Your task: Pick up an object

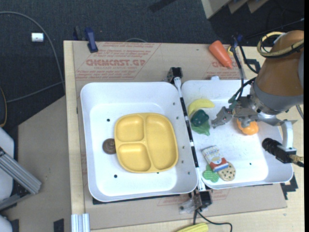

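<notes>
— Which thing is the arm nearest?

— The orange toy [248, 127], right of centre in the frame, in the right bin [270, 175]. The gripper [223, 117] hangs just left of it, above the bin floor. Whether its fingers are spread or pressed together, I cannot tell from here; nothing shows between them.

— What else lies there?

— A green pepper [200, 120] just left of the gripper, a yellow banana [200, 104] touching it above. Lower down, a small carton [212, 154], then a cookie [226, 172] beside a green piece [210, 175].

— And the left bin [94, 144]?

— A yellow divided plate [145, 142] at its middle, with a brown disc [109, 146] peeking out at the plate's left edge. An orange carrot [221, 54] rests on the board [120, 62] in the upper right.
</notes>
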Controlling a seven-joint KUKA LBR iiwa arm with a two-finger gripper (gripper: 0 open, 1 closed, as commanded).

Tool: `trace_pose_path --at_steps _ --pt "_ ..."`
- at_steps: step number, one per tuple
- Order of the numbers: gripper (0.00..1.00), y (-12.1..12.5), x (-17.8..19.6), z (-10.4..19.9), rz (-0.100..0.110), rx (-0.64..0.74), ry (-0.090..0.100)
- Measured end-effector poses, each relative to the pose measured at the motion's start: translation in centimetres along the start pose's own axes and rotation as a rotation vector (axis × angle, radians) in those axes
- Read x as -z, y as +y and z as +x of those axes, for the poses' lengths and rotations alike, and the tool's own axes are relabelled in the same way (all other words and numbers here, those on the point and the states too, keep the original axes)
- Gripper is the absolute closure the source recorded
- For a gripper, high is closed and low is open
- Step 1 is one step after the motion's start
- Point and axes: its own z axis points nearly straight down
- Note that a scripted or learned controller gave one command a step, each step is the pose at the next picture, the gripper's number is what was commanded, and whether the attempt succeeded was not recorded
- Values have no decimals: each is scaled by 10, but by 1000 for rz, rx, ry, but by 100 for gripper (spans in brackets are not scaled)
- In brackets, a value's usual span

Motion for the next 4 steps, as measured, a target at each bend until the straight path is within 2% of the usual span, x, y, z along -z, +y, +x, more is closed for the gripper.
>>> trace_pose_path --at_steps 1,2,3,4 --pt "0 69 6 -49 -2 -1 -2" --pt "0 71 -37 -104 1 -1 -1" --pt "0 59 -115 -105 2 -1 0" --pt "0 26 -114 -91 1 -1 0"
